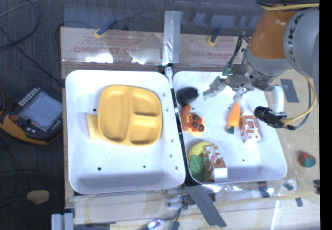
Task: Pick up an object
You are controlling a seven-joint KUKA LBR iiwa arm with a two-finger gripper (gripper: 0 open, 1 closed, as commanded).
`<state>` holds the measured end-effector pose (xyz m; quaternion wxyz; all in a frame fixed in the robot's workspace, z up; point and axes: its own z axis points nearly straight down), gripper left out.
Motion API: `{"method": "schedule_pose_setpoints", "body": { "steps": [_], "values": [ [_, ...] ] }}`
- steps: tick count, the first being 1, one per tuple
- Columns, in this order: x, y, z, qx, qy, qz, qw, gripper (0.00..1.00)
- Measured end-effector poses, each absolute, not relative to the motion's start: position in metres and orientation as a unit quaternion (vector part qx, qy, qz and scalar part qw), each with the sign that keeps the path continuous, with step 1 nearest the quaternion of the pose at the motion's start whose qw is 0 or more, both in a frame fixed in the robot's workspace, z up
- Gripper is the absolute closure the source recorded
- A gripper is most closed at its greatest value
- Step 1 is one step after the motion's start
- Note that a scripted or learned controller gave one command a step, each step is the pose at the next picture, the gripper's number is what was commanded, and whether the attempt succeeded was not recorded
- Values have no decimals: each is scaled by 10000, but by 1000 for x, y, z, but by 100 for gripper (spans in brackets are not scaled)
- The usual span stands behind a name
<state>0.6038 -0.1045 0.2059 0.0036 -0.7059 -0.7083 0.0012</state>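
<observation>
From above, two shallow white bins sit side by side on the bench. The left white bin holds a yellow plastic tray with three sections, and a flat yellow piece sticks out from under its left side.

The right white bin holds the toys. An orange toy carrot with a green end lies near the middle, just beside a small white and orange carton. A black rounded lump sits at the top left corner. Below it lies an orange toy with dark spots. At the bottom are a yellow banana, a green round toy and another small carton.

The two-finger gripper hangs over the right bin, just above the carrot. Its fingers are spread apart and grip nothing
</observation>
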Motion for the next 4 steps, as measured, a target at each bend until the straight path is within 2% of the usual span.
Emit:
{"method": "schedule_pose_setpoints", "body": {
  "steps": [1, 2, 3, 4],
  "values": [
    [597, -159, 121, -6678, -7443, -5, 9, 0],
    [607, -191, 88, -6467, -7627, -15, -20, 0],
    [608, -189, 97, -6466, -7628, -41, -7, 100],
    [629, -171, 90, -5891, -8081, 17, -54, 100]
  ]
}}
